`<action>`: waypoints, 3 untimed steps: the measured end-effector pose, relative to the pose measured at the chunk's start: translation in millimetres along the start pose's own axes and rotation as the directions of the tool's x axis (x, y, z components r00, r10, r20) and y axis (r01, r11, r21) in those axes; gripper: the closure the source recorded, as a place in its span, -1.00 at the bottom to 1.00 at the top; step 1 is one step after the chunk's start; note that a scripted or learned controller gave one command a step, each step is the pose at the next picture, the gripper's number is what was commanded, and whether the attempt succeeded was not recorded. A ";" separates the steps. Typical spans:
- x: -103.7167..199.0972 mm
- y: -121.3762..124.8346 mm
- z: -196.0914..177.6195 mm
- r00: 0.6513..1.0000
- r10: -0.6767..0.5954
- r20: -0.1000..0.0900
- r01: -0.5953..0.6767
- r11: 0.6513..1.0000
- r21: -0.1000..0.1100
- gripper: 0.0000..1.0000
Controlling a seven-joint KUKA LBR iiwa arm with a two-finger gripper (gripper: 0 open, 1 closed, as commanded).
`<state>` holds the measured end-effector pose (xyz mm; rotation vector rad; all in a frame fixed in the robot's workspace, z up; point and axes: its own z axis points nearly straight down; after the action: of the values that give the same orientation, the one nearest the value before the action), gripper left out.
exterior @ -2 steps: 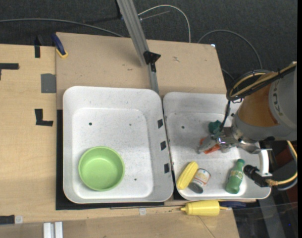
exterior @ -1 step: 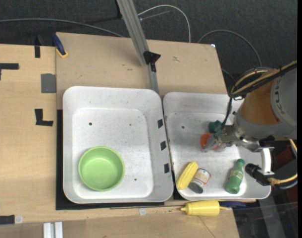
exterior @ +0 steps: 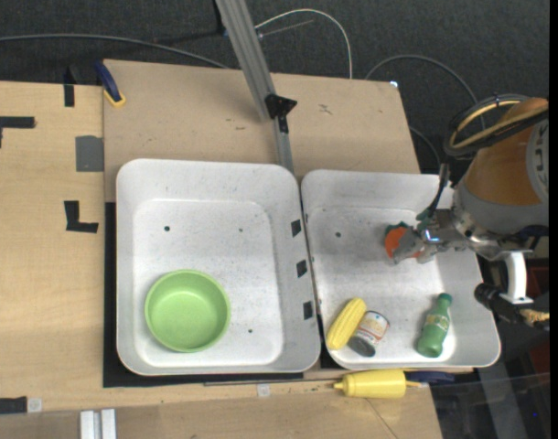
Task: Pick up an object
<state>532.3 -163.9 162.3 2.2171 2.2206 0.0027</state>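
In the right bin (exterior: 352, 199), a small orange-red object (exterior: 394, 238) lies near the middle. My gripper (exterior: 411, 247) comes in from the right and sits right against this object's right side, covering part of it. Near the bin's front edge are a yellow corn cob (exterior: 346, 324), a small can (exterior: 371, 331) touching the cob, and a green bottle (exterior: 434, 326) lying further right. A green bowl (exterior: 186, 311) stands in the front left corner of the left bin (exterior: 215, 190).
A yellow bottle (exterior: 375, 384) lies on the bench just outside the right bin's front rim. A grey pole (exterior: 252, 53) slants down from the top to the gap between the bins. Cables loop behind the bench.
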 end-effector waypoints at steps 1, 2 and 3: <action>6.3 -5.0 -58.3 1.000 -0.001 0.000 0.001 1.000 0.000 1.00; 6.7 -4.6 -70.9 1.000 0.000 -0.001 0.000 1.000 0.004 1.00; 53.1 10.0 -70.9 1.000 -0.005 -0.003 0.005 1.000 0.005 1.00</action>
<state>542.0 -110.7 233.1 2.2154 2.2300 0.0002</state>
